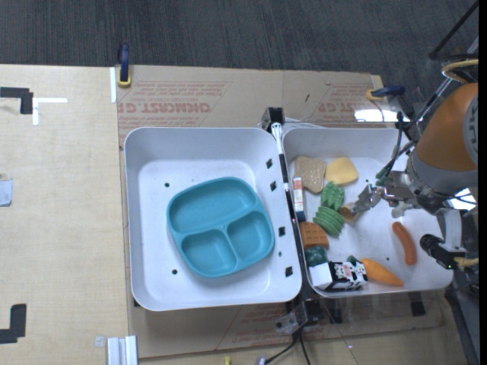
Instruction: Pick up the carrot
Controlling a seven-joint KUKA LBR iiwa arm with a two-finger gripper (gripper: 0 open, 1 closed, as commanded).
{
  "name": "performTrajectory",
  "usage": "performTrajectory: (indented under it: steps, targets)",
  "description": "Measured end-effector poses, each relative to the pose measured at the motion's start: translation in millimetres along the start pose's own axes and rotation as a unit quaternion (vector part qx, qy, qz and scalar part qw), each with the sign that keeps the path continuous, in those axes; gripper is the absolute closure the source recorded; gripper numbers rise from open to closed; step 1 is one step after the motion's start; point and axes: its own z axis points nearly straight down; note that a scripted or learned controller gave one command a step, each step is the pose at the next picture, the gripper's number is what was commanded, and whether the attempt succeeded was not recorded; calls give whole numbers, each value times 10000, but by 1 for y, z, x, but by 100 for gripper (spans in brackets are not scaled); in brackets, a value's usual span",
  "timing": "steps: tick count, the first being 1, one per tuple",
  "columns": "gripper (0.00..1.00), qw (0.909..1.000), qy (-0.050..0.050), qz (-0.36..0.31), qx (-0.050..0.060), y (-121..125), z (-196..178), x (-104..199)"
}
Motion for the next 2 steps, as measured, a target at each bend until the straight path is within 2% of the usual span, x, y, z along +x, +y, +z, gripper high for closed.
performTrajectory:
  steps: [1,2]
  targets:
    - [0,9998,11,-217,12,-61,-11,2]
    - [0,9843,16,-1762,5,-61,34,4]
